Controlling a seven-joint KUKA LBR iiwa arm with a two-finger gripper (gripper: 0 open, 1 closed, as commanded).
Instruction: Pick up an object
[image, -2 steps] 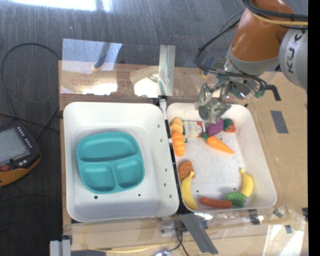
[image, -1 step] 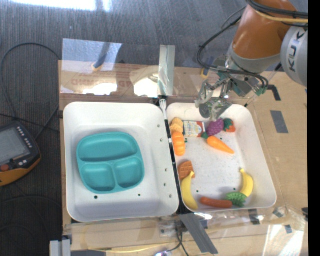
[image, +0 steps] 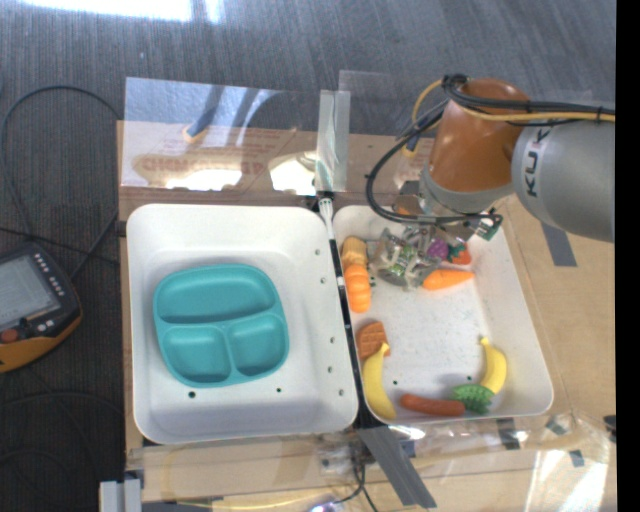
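My gripper (image: 408, 255) hangs low at the right bin's (image: 520, 330) far end, beside the carrot (image: 445, 281); I cannot tell its state. Clutter there could make me clip a neighbour. By size: one teal tray (image: 220, 322), two bananas, one sausage (image: 432, 405), one broccoli (image: 473, 397).

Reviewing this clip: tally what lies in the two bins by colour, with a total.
Teal: 1, the divided plate in the left bin.
Yellow: 2, the bananas in the right bin.
Orange: 3.
Brown: 1.
Red: 1, a sausage.
Green: 1.
Total: 9, leaving out the small pieces under the gripper, too cluttered to count.
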